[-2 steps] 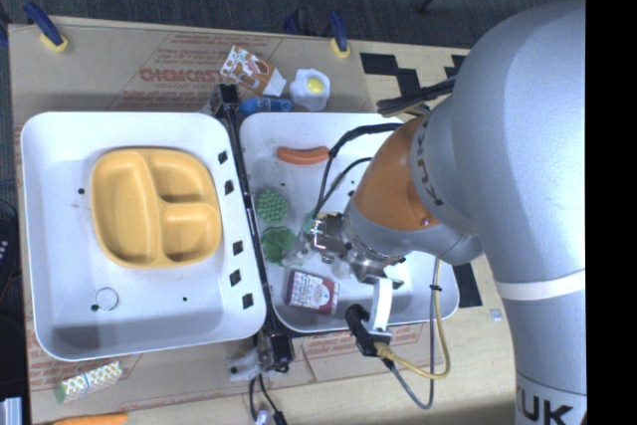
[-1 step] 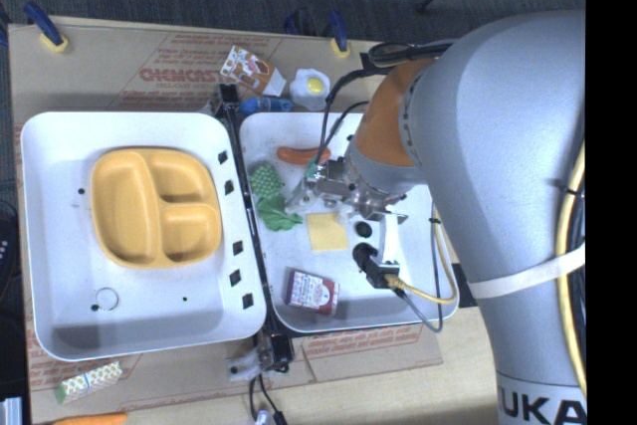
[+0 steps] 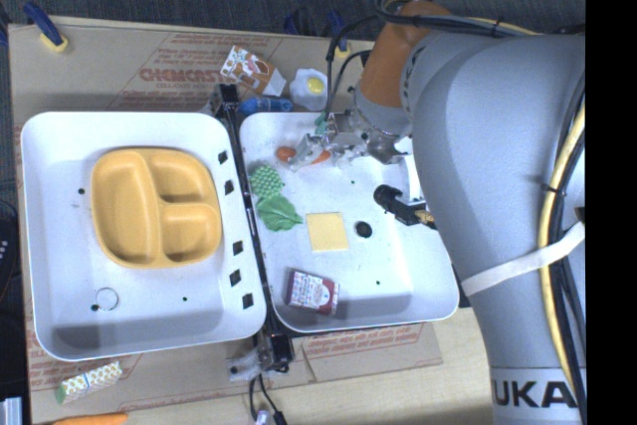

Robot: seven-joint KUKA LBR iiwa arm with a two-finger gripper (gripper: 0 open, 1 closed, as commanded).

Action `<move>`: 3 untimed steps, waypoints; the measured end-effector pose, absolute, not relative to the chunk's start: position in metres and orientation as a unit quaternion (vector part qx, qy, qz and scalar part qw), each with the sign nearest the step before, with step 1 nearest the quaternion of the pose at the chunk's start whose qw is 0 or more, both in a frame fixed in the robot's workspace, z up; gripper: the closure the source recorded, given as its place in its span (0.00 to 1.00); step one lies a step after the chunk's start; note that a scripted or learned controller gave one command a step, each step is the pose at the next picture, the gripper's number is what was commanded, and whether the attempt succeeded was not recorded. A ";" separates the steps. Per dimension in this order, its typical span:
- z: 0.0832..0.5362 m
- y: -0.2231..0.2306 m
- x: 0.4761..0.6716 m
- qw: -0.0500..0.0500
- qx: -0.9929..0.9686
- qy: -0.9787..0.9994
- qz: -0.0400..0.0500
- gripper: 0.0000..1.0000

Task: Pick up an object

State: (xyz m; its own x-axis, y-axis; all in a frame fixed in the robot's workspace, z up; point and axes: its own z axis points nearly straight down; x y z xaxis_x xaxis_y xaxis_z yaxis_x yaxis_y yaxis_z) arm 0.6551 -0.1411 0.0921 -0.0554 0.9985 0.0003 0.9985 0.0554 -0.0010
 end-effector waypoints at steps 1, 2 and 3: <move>0.091 -0.095 0.656 0.002 -0.609 -0.793 0.001 0.00; 0.091 -0.106 0.560 0.002 -0.700 -0.714 0.001 0.00; 0.092 -0.106 0.504 0.001 -0.723 -0.691 0.000 0.00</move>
